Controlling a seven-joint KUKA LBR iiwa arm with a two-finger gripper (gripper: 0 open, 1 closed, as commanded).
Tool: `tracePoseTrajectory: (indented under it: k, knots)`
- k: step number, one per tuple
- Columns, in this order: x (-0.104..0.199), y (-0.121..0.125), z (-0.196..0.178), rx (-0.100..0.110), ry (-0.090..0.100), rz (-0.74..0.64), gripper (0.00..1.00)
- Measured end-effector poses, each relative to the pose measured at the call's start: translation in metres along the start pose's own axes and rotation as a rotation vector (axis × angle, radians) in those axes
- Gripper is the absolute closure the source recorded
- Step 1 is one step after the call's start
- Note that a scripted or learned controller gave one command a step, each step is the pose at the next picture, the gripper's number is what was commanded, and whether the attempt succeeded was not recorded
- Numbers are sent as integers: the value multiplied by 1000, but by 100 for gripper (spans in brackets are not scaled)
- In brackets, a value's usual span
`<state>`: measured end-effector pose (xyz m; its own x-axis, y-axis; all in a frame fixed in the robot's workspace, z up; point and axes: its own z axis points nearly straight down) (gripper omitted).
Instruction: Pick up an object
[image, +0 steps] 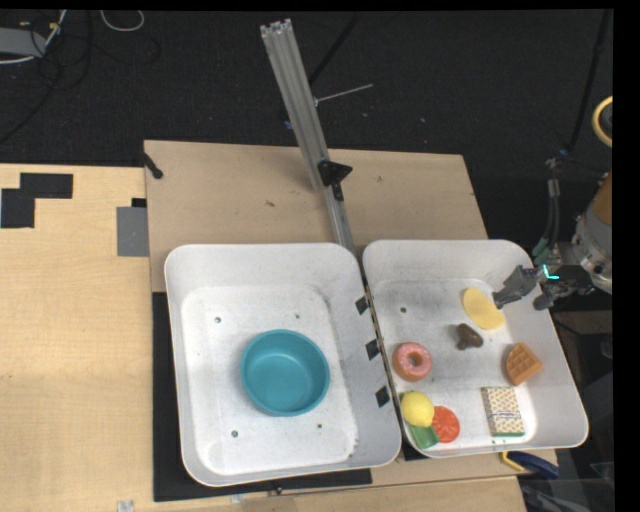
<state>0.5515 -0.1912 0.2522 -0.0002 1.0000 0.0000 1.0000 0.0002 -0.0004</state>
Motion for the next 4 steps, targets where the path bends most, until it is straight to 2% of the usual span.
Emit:
tracePoseTrajectory:
  k: [1,4]
  knots:
    - [0,0,0,0,0,0,0]
    - [10,-5,141,3,1,0,0]
